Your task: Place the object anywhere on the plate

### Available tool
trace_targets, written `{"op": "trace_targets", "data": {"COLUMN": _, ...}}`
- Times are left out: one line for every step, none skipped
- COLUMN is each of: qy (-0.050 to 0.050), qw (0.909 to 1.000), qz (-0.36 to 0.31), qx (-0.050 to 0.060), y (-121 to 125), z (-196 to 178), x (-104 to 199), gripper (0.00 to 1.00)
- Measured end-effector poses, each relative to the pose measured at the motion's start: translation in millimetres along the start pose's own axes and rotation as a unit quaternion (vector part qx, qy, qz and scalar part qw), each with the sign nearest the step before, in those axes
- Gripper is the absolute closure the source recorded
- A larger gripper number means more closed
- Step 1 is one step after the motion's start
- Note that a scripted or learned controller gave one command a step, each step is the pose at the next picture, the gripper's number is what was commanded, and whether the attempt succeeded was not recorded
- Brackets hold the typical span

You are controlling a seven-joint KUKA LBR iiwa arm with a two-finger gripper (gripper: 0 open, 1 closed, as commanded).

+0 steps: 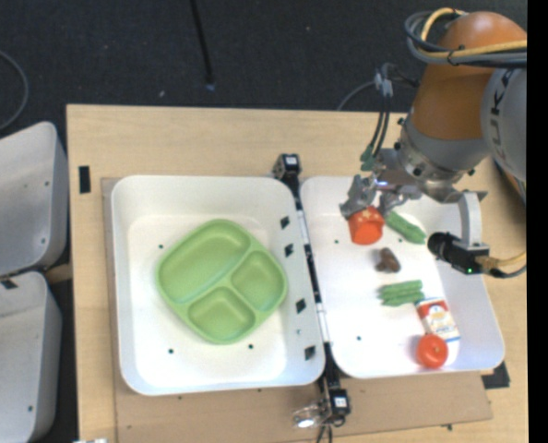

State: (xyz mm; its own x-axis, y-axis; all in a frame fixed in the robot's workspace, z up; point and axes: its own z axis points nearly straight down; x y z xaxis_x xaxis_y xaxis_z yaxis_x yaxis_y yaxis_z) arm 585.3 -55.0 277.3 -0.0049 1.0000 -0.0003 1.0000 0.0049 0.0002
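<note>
The chief risk, as I judged it, was that the gripper [368,203], hanging over the far end of the right bin [366,340], would shut off-centre and nudge the orange object [366,227] aside rather than lift it, or brush the green piece [405,225] just beside it. The orange object looked small, rounded and squat, lying directly under the gripper at the back of that bin, well apart from the green plate [221,280] in the left bin [136,340]. Whether the gripper was parted or closed, I could not tell.
</note>
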Motion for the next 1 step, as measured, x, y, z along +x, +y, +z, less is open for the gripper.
{"op": "trace_targets", "data": {"qy": 0.000, "qw": 1.0000, "qz": 0.000, "qx": 0.000, "y": -7.9, "z": 11.9, "x": 40.9, "gripper": 1.00}}
